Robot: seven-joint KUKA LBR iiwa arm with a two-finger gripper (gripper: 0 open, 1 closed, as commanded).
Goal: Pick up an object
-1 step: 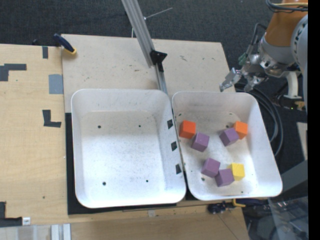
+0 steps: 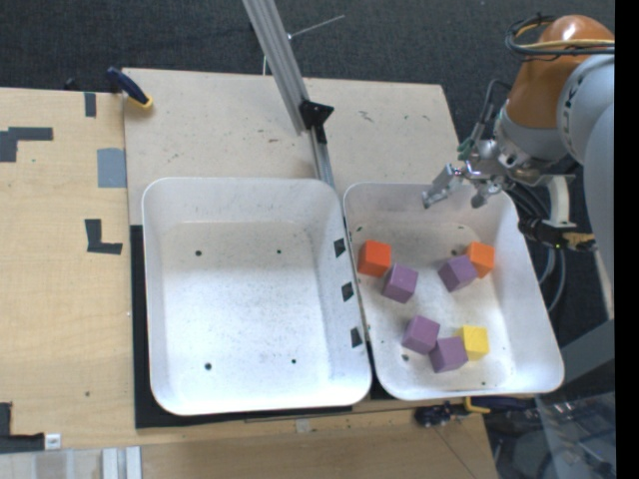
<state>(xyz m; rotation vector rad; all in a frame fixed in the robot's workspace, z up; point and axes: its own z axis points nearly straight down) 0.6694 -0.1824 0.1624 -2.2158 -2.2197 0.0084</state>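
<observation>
fingers: two prongs of the gripper (image 2: pixel 456 190) look spread apart, nothing between them
gripper position: above the far rim of the right bin (image 2: pixel 529 267), near its back wall, clear of all the blocks
arm: grey with orange band (image 2: pixel 559 43), comes in from the right, wrist over the bin's far right corner
step: looks like approach / pre-grasp, no object picked yet, all blocks lie on the bin floor
task things: seven small blocks, all in the right bin
orange cube (image 2: pixel 375 258): nearest the divider side, just beside a purple block (image 2: pixel 400 282), corners about touching
second orange block (image 2: pixel 481 257): touching or nearly touching another purple block (image 2: pixel 458 272), mid bin, closest pair to the gripper
front cluster: purple block (image 2: pixel 421 333), purple block (image 2: pixel 448 353) and yellow cube (image 2: pixel 476 341) packed together, yellow touching the purple beside it
look: matte, foam-like or wooden cubes, sharp edges, most sit rotated, none stacked
next move (judgement): pick one target, travel toward the front of the bin, descend with prongs straddling opposite faces, line wrist up with the block's rotation
risk (judgement): neighbours touch, so a prong may land on the adjacent block or push the pair apart; orange cube by the divider has more free sides
left bin (image 2: pixel 160 267): white, speckled floor
</observation>
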